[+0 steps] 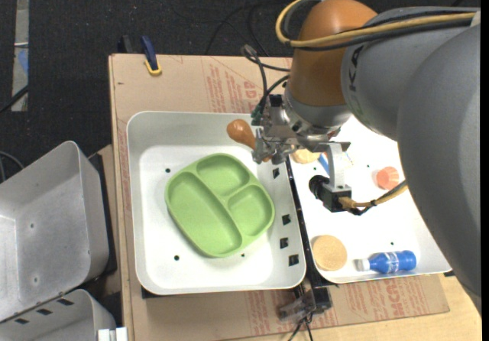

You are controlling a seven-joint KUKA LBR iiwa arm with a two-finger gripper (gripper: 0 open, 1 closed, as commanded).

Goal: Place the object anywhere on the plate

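Observation:
The green divided plate [219, 204] lies tilted in the left white bin [153, 255]. My gripper [267, 150] hangs over the wall between the two bins, just off the plate's upper right corner. A small orange-brown object [239, 131] sits right beside the gripper's left side, above the plate's far edge; whether it is held or resting on the bin rim I cannot tell. A cream-coloured piece [306, 154] peeks out under the wrist on the right side.
The right bin [428, 251] holds a round tan biscuit [330, 251], a blue bottle [392, 261] lying on its side and a pinkish-orange item [386, 176]. A black cable loop [330, 196] hangs from the wrist. A grey container [42, 225] stands at the left.

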